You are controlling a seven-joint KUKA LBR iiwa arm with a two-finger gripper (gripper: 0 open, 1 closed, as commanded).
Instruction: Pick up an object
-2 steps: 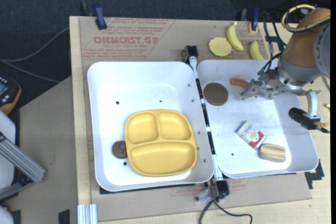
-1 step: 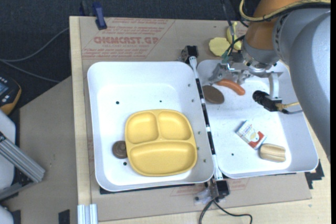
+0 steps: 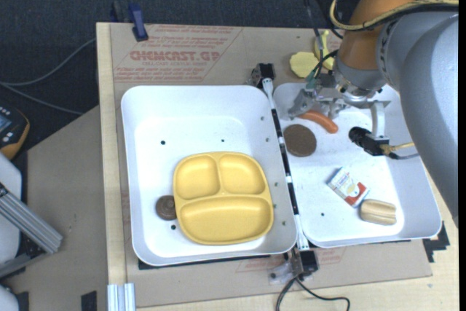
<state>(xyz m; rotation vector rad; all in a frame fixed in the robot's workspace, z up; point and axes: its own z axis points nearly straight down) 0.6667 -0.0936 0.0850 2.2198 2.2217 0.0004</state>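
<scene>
Claw (image 3: pixel 318 104): I see it low over the far end of the right bin (image 3: pixel 408 222), at the orange carrot-like piece (image 3: pixel 320 121); I cannot tell how it is set.
Candidates: carrot-like piece beside the brown disc (image 3: pixel 299 140); small packet (image 3: pixel 346 186) and bread roll (image 3: pixel 378 212) nearer the front.
Left bin (image 3: pixel 145 156): yellow divided tray (image 3: pixel 220 197), small brown disc (image 3: pixel 166 207) at its edge.
Progress: I judge nothing lifted yet; the grasp and raise remain.

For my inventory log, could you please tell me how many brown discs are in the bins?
2: one disc in the left bin beside the yellow tray; one in the right bin, upper left. Others may hide under the arm.
</scene>
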